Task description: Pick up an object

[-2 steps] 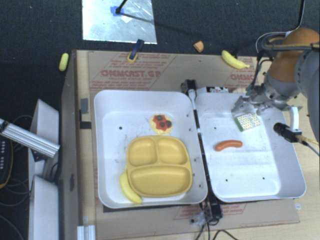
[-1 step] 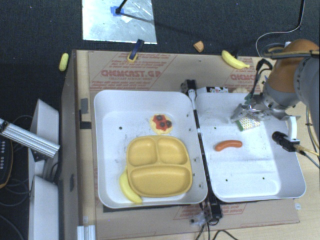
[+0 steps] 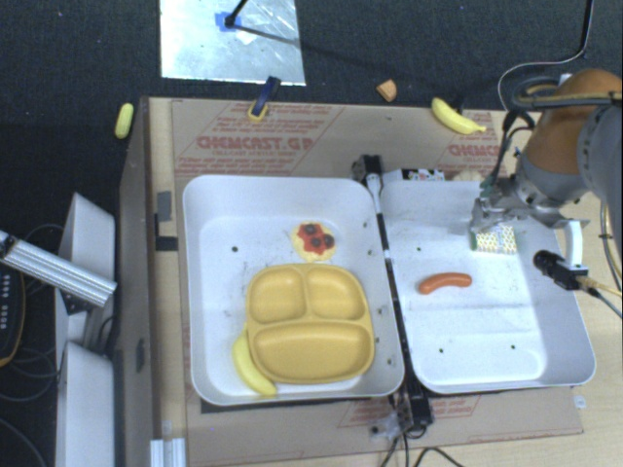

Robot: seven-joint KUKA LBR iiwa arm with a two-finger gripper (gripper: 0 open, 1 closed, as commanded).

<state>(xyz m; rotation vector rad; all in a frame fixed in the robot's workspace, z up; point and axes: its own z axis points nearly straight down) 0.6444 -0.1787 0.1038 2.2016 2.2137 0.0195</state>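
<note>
While the gripper [image 3: 494,224] hung at the right bin's [image 3: 545,358] upper right over a small checkered block [image 3: 495,240], grip unclear, an orange sausage [image 3: 445,282] lay nearby at centre-right, unobstructed.

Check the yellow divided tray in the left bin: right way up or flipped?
Right way up. The yellow divided tray shows three hollow compartments facing the camera, lying flat in the left bin.
</note>
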